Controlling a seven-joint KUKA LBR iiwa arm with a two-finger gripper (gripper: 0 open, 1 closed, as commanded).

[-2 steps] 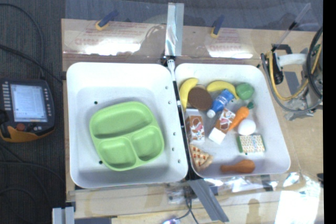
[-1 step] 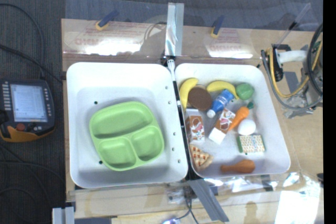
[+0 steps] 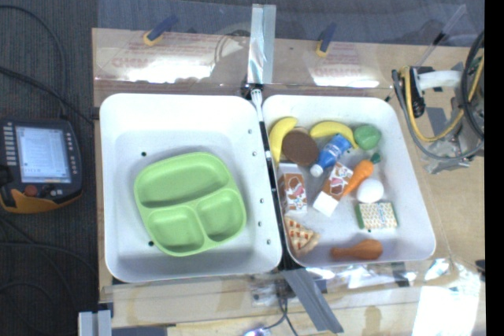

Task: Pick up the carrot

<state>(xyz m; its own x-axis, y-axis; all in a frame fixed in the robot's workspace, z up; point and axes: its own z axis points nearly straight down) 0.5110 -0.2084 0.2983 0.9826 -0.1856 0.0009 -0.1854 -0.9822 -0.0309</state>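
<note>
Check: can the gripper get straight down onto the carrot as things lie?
Probably yes, but tight. The carrot lies uncovered in the right bin, yet the egg and a carton touch its sides, crowding finger room.

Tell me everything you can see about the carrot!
The carrot is small and orange, with a bit of green at its upper right end. It looks like a smooth plastic toy. It lies slanted in the right bin, its narrow tip pointing down-left. The white egg sits against its lower side, a red and white carton lies along its left, and the green round thing is just above it. Nothing holds it.
</note>
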